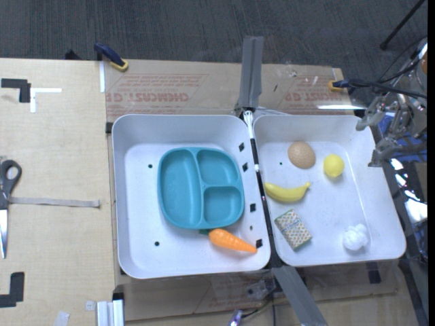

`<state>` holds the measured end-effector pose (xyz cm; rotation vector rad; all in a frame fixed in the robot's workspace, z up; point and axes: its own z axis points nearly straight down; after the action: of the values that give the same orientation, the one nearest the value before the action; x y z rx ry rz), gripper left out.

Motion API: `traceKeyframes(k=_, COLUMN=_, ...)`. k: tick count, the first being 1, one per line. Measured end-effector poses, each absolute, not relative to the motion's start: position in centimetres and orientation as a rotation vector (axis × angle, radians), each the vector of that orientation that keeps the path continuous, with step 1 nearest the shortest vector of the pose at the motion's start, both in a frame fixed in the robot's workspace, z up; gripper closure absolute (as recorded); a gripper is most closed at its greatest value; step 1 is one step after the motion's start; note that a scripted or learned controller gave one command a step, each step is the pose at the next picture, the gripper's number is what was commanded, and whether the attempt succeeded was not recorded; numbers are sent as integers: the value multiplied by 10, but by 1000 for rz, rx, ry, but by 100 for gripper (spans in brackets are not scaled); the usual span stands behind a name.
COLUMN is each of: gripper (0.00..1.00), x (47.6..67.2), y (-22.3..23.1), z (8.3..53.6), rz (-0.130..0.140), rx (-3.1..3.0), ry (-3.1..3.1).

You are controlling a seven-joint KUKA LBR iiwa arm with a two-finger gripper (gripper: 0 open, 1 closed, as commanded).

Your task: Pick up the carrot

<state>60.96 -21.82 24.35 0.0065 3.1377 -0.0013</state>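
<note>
Nearest the camera, one carrot (232, 241) is seen lying on the floor of the left bin (129, 195), touching the near edge of the teal divided plate (201, 186) and close to the wall shared with the right bin (380, 209). It has not been lifted; no part of the task is judged complete, and approach, grasp and lift all remain.

Arm hardware is visible past the far right corner of the right bin, well apart from the carrot. The state of the jaws cannot be told (that area is cluttered and blurred).

Counts, relative to the plate:
- one plate, three compartments
- one carrot, at its near edge
- to its right, in the other bin: one banana (287, 191), one egg-like brown ball (301, 154), one lemon (333, 166), one patterned sponge block (293, 228), one white crumpled item (354, 237)
- two bins
</note>
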Motion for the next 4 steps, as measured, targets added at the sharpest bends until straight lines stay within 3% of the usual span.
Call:
traceKeyframes(k=1, gripper=0, x=612, y=-157, z=264, rz=-2, rx=-896, ry=3004)
traceKeyframes(k=2, gripper=0, x=589, y=-145, z=190, rz=0, rx=-1648, ry=2670)
traceKeyframes(k=3, gripper=0, x=524, y=-117, z=130, rz=0, rx=-1368, ry=2824)
traceKeyframes(k=4, gripper=0, x=569, y=-123, z=93, rz=-1, rx=-1226, ry=2887)
